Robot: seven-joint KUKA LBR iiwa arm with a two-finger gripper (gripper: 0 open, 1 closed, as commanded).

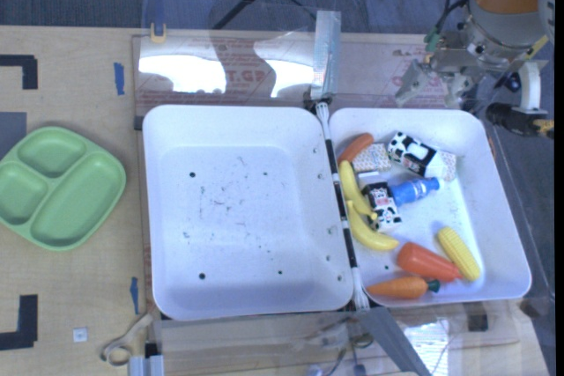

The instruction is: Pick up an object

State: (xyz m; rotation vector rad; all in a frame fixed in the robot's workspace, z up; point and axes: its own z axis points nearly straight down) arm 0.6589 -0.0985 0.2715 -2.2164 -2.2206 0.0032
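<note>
Hand (449, 79) hangs above the far rim of the right bin (498, 189), beneath the orange-banded wrist; whether it is wide or narrow I cannot tell, and nothing shows between its parts. Every candidate lies toward the camera from it and a little left.

Closest below the hand sits the black-and-white toy (410, 152), its long axis slanting across the bin. Just past that comes the blue bottle (412, 189), lying roughly crosswise, then the banana (359, 211), which runs lengthwise along the bin's left wall. Farther out lie the corn (460, 253) and the two carrots (425, 261), the farthest from the hand.

My judgement: the toy asks for the shortest descent, nearly straight down and slightly inward.
</note>
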